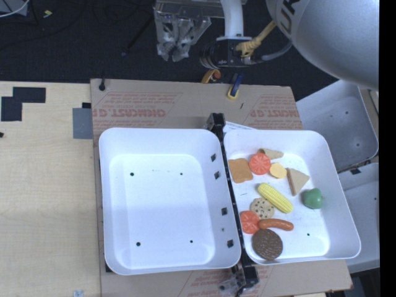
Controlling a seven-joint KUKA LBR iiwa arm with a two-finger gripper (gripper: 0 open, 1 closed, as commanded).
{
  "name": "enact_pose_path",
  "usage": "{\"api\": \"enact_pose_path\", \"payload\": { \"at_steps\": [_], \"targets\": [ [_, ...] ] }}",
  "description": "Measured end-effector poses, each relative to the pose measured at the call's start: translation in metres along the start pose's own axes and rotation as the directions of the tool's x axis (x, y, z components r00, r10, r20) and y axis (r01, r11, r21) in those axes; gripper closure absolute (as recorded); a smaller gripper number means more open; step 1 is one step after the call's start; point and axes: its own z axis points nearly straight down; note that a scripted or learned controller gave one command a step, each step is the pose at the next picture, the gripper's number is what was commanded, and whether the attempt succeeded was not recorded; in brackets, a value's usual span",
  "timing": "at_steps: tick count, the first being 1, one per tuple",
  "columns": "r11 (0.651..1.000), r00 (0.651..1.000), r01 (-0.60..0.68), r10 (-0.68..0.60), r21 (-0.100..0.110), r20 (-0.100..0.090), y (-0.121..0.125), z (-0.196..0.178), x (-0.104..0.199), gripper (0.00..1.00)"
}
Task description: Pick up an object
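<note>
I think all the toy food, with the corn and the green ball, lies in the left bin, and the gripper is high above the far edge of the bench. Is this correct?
Not quite. The corn and the green ball, with the other toy food, lie in the right bin, not the left bin. The camera view shows this. The gripper is indeed high above the bench's far edge.

you see the arm (328, 23) cut off by the top edge; the gripper (180, 39) is too blurred to read.

Lab bench: robot arm (328, 23), white bins (161, 252).
</note>
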Motion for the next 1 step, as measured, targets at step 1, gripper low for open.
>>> {"api": "enact_pose_path", "payload": {
  "at_steps": [1],
  "targets": [
    [1.0, 1.0, -0.007, 0.007, 0.006, 0.005, 0.0189, 0.0251, -0.0369, 1.0]
  ]
}}
